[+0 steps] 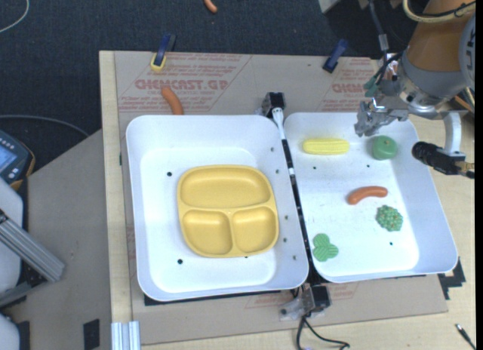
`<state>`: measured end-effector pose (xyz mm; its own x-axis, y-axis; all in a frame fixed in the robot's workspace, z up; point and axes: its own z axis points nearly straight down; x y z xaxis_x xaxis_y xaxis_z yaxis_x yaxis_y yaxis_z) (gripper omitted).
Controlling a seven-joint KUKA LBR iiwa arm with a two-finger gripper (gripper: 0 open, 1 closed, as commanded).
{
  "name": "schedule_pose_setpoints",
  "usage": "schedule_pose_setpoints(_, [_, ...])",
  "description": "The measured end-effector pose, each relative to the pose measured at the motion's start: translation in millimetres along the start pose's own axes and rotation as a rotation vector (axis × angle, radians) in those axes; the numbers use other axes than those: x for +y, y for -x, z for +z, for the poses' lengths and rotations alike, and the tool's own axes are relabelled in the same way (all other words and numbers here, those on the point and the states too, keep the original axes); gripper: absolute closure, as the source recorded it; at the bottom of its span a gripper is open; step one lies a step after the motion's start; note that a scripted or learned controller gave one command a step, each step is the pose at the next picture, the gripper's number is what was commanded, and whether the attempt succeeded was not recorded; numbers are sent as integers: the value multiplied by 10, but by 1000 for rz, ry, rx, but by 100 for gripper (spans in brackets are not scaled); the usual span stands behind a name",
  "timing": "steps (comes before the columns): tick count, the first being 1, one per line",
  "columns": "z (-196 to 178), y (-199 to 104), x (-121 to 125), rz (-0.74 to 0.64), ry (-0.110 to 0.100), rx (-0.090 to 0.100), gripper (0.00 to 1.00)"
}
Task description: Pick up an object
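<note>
Camera view shows our gripper (367, 126), finger state unclear, hovering in the right bin (430, 254) between the corn cob (326, 145) and green apple (384, 147); descending here, we risk grasping nothing.

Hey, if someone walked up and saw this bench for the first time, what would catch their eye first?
Probably the big yellow divided tray, lying alone in the left bin. Next, the scatter of toy food in the right bin: a corn cob and green apple at the far end, a sausage in the middle, broccoli and a green leafy piece nearer the camera. The gripper hangs over that bin's far end, between corn and apple.
</note>
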<state>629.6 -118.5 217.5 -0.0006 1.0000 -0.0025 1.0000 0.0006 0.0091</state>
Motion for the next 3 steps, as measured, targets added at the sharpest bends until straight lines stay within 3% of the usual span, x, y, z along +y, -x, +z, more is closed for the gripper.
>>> schedule_pose_setpoints(1, [-84,1,10,0,-4,1,100])
schedule_pose_setpoints(2, [-77,-171,-494,2,-14,4,100])
schedule_pose_setpoints(3, [-177,-537,-928,-2,-13,5,100])
